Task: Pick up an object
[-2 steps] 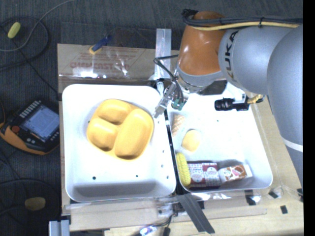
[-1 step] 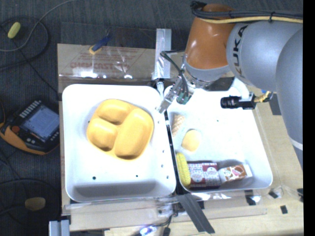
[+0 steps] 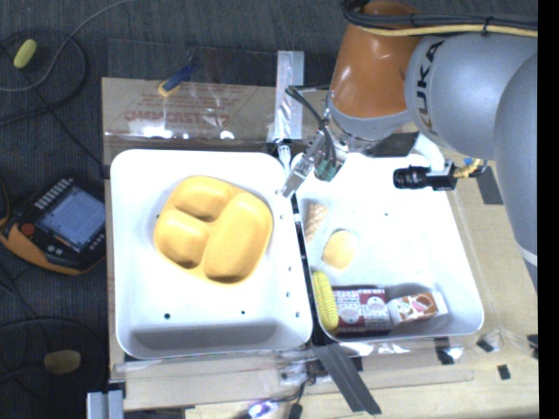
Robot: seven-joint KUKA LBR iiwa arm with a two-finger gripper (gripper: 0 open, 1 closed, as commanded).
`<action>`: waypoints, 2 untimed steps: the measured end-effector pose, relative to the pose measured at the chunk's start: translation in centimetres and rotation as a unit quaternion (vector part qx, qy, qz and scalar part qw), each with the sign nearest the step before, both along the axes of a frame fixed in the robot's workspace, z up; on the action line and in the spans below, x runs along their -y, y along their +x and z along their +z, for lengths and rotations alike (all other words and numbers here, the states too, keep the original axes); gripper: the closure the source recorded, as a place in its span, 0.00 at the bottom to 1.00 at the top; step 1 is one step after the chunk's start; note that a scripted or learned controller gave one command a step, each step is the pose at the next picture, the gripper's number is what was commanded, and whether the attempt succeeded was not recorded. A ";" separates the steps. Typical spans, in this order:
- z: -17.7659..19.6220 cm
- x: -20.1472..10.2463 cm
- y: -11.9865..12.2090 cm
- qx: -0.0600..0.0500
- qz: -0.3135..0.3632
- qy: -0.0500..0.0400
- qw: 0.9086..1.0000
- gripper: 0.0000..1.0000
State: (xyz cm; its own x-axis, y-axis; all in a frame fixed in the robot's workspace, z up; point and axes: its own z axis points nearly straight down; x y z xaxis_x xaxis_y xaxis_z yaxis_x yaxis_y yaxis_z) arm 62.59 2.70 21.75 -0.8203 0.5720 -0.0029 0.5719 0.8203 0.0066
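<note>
My gripper point(image 3: 312, 172) hangs over the back end of the divider between the two bins, its fingers spread with nothing between them. One silver finger point(image 3: 295, 180) points down-left toward the left bin point(image 3: 131, 312). A big yellow bread-like lump point(image 3: 212, 228) fills the middle of that bin. The right bin point(image 3: 454, 260) holds a pale waffle-patterned piece point(image 3: 314, 219) just below the gripper, a round yellowish item point(image 3: 339, 250), a corn cob point(image 3: 324, 299) and a red and white packet point(image 3: 384, 310) along the front wall.
The grey arm with its orange band point(image 3: 376, 59) covers the back right. A black fitting point(image 3: 424, 177) sticks out over the right bin's back. A clear plastic bag point(image 3: 201, 103) lies behind the left bin. A handheld pendant point(image 3: 61, 225) sits on the floor at left.
</note>
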 end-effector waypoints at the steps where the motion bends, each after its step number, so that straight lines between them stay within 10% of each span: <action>1: 0.0 0.0 0.0 0.000 0.000 0.000 1.000 0.00; 2: -3.4 3.0 0.7 -0.003 0.014 -0.003 1.000 0.00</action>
State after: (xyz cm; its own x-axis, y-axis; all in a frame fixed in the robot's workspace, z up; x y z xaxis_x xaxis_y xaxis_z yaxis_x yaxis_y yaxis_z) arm 63.33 -0.33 18.37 -0.8364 0.5481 -0.0011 0.5481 0.8364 -0.0007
